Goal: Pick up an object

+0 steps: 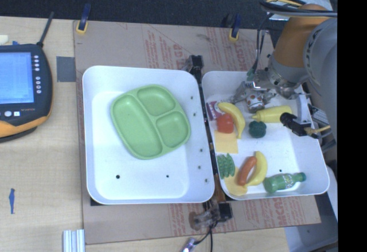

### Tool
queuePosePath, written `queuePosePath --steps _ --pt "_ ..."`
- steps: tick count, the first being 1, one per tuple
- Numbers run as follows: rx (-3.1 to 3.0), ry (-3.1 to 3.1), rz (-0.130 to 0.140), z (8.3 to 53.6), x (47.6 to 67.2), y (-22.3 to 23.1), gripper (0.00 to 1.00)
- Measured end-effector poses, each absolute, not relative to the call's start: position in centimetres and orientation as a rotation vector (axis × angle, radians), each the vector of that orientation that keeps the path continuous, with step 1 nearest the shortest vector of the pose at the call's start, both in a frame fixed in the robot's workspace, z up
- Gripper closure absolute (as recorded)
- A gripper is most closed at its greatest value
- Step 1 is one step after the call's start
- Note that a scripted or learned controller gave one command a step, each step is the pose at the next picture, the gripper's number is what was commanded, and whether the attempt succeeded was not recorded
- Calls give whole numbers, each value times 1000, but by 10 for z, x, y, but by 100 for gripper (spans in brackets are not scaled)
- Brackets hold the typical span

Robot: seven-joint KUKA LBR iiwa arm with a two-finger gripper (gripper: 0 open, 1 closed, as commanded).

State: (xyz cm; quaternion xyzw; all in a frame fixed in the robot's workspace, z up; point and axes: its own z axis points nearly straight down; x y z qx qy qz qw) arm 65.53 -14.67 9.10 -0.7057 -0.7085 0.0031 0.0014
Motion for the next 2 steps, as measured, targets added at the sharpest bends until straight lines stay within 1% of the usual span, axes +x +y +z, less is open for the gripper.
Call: queuePosePath --steps 1,2 --pt "-2212 -2227 10 102 656 -147 100" --pt "-2215 -2227 0 193 653 -71 100"
